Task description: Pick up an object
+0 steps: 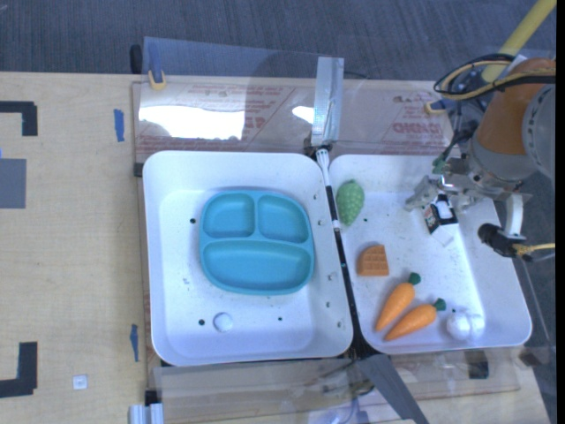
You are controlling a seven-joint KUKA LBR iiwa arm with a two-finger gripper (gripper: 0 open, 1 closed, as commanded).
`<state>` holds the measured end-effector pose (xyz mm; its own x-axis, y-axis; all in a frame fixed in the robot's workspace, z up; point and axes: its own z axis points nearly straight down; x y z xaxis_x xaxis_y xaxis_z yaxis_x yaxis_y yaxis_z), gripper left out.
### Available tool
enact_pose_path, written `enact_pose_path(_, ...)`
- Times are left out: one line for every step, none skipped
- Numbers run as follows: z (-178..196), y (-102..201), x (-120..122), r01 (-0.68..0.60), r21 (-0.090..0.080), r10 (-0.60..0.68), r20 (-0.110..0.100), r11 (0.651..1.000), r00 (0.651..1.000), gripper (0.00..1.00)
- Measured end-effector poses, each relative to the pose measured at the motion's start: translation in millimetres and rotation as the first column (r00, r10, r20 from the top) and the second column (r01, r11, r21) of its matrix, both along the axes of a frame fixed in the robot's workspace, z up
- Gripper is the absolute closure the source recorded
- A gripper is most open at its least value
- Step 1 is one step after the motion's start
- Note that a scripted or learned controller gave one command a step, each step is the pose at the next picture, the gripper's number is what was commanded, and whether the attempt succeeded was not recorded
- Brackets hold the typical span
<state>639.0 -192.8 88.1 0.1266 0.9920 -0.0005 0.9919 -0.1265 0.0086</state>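
You see the gripper (439, 203) hanging over the far right part of the right bin (494, 263), with the grey arm (516, 131) and its orange band reaching in from the right. Nothing sits between its fingers that you can make out; how far they are spread you cannot tell from this slanted view, since the dark and silver parts at the tip blur together. Below it is bare white bin floor, and it touches none of the objects.

In the same bin, you find a green bumpy fruit (350, 200) at the far left, just beside the wall between the bins. A small orange wedge (372, 261) lies nearer, about the middle. Two carrots (403, 308) lie side by side toward the near edge, touching, with green tops pointing far and right. A white round thing (461, 325) rests in the near right corner, just beside the carrots.

The left bin (168, 237) holds a blue divided plate (257, 241) and a small white disc (222, 322) near its near left corner
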Motion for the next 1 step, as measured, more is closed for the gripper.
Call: enact_pose_path(10.6,0.8,1.0,-0.002,-0.002,0.002,0.003,1.000,1.000,1.00)
